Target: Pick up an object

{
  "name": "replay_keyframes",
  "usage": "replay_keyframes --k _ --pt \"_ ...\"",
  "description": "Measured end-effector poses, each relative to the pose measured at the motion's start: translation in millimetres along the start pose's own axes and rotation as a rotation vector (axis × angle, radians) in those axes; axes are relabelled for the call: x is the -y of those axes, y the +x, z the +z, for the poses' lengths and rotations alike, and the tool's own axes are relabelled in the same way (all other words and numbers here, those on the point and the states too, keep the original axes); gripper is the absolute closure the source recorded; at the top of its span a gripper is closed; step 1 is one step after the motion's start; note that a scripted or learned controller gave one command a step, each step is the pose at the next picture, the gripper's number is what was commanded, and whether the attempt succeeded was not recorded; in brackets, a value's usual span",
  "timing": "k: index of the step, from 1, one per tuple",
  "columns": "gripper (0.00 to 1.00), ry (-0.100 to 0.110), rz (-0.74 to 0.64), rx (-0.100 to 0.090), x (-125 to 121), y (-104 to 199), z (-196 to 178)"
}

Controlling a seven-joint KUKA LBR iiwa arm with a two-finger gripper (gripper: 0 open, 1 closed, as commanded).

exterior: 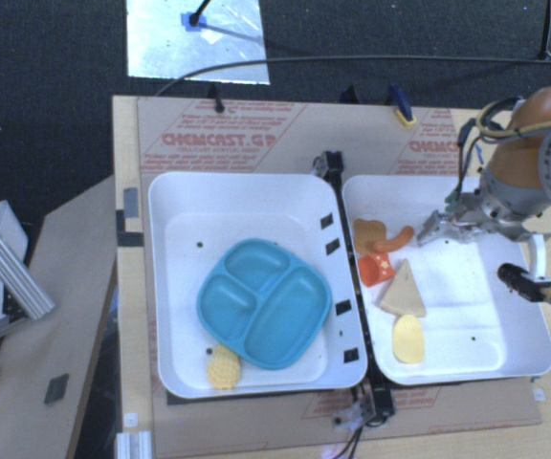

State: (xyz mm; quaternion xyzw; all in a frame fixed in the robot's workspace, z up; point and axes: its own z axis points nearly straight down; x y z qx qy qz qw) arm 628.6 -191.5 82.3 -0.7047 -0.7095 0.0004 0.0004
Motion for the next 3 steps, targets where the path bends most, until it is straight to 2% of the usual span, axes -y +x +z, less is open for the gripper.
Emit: replay_keyframes --k 1,2,3 --pt "1.00 -0.007 -0.002 0.002 -2.2 -0.6 -14.3" --pt "1.00 -0.008 0.001 0.002 -6.3 0.9 -59.0" --pt "1.00 -0.010 0.004 0.003 -5.9 -8.8 -118.5"
